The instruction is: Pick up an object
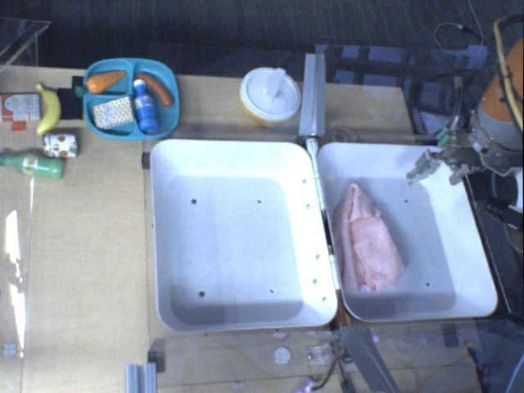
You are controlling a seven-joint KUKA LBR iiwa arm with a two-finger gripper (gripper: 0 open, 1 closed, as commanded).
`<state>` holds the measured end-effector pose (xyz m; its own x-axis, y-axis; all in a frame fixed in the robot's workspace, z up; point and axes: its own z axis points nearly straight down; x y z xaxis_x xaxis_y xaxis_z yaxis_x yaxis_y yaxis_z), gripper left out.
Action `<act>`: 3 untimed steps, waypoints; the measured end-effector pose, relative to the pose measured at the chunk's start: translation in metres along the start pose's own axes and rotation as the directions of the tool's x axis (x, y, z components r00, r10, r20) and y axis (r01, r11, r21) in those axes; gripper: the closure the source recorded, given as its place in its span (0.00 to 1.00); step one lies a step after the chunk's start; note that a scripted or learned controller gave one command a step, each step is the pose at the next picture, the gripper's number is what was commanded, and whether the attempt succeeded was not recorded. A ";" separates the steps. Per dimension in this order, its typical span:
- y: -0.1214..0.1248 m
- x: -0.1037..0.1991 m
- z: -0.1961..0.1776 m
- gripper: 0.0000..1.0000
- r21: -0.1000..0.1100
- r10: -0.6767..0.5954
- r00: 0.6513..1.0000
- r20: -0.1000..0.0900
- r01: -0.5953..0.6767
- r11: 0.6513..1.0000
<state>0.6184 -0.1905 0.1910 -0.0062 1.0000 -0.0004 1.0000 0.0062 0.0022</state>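
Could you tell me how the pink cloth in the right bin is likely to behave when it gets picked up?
The pink cloth lies crumpled and folded, so it will probably droop and unfold when lifted. It looks soft and light, unlikely to roll. A pinch on a raised fold seems likeliest to hold.

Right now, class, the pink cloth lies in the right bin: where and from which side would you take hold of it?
Probably from straight above, at the pink cloth's bunched middle ridge. It lies flat and limp on the right bin's floor, so its edges offer little to pinch, while the raised folds run lengthwise. The hand could close across that ridge.
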 end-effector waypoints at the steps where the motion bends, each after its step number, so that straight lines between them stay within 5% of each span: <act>1: 0.003 -0.014 -0.020 0.00 0.000 0.152 0.988 0.001 -0.152 0.988; 2: -0.003 0.032 -0.063 0.00 -0.003 0.106 0.994 0.000 -0.106 0.994; 3: -0.027 0.062 0.049 0.00 0.003 0.107 0.994 -0.001 -0.107 0.994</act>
<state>0.5914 -0.1285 0.1417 0.1005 0.9949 0.0004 0.9949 -0.1005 -0.0006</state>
